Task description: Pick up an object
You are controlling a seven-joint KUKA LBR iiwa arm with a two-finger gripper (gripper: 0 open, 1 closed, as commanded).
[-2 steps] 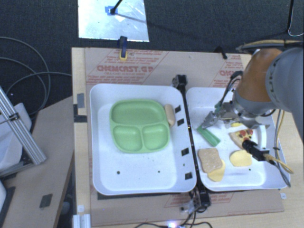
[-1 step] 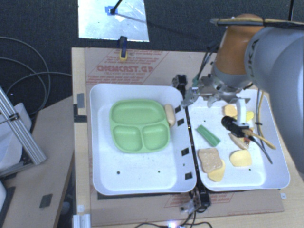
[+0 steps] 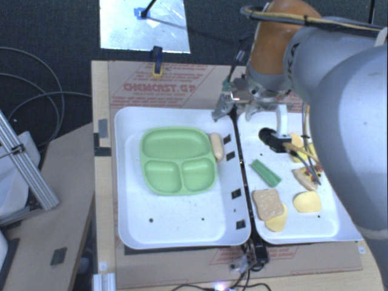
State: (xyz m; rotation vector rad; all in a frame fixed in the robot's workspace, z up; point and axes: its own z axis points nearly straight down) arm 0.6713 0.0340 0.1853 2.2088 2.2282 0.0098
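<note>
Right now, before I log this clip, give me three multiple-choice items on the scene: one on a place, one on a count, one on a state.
1. Where does the green tray lie?
A) in the bin on the view's left
B) in the bin on the view's right
C) on the bench outside the bins

2. How many compartments does the green tray have?
A) two
B) three
C) five

3. How does the green tray lie?
A) flat, hollows up
B) upside down
C) propped on its edge

Answers:
1 A: it rests on the floor of the left bin.
2 B: it has one wide compartment on the far side and two smaller ones nearer the camera.
3 A: its hollows face up toward the camera.
</note>
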